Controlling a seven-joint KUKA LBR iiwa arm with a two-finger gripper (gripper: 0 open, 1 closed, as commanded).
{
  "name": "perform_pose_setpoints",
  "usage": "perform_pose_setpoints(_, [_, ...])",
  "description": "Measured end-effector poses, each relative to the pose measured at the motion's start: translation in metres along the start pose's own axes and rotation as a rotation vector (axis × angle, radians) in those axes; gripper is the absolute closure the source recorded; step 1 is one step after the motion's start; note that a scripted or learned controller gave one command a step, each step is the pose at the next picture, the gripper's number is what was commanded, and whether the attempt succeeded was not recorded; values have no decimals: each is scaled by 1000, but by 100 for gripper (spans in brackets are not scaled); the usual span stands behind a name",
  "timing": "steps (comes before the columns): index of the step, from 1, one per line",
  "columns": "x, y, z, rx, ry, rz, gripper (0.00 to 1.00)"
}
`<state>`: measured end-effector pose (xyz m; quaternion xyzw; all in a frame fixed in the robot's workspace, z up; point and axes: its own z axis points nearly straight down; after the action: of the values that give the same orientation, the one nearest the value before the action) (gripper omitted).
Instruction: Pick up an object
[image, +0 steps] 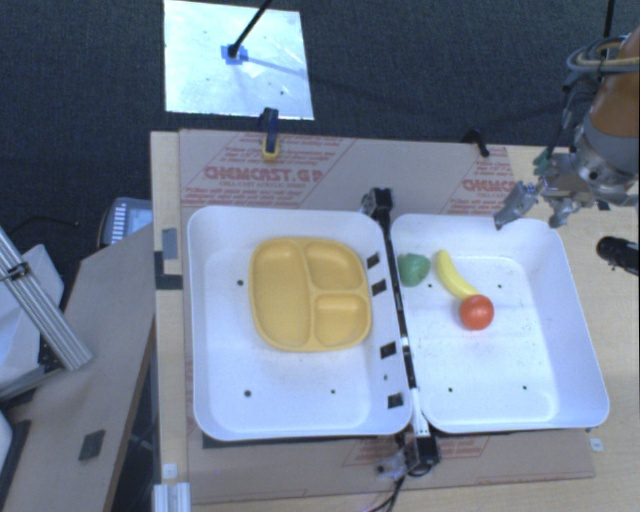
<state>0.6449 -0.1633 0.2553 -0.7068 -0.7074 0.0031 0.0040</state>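
Two shallow white plastic bins sit side by side on the bench. The left bin (215, 400) holds a yellow plastic plate with three compartments (308, 294), lying flat near its middle. The right bin (540, 390) holds three small items clustered toward its upper left: a green rounded object (413, 267) near the inner wall, too small to identify further, a yellow toy banana (455, 275) just beside it, and an orange-red ball-like fruit (477, 312) touching or almost touching the banana's lower end. The grey arm with its orange band (612, 105) comes in at the upper right, partly cut off by the frame edge. Its two-finger gripper (532, 205) hangs above the right bin's far right corner, well apart from the three items. One metal finger (513, 208) is plain to see, the other is hard to separate from the wrist hardware, so whether the gripper is spread or closed cannot be told; nothing visible lies between the fingers.
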Motion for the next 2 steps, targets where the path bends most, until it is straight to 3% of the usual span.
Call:
perform_pose_setpoints(1, [1, 2, -8, -12, -2, -2, 0])
perform_pose_setpoints(2, [4, -3, 36, -9, -2, -1, 0])
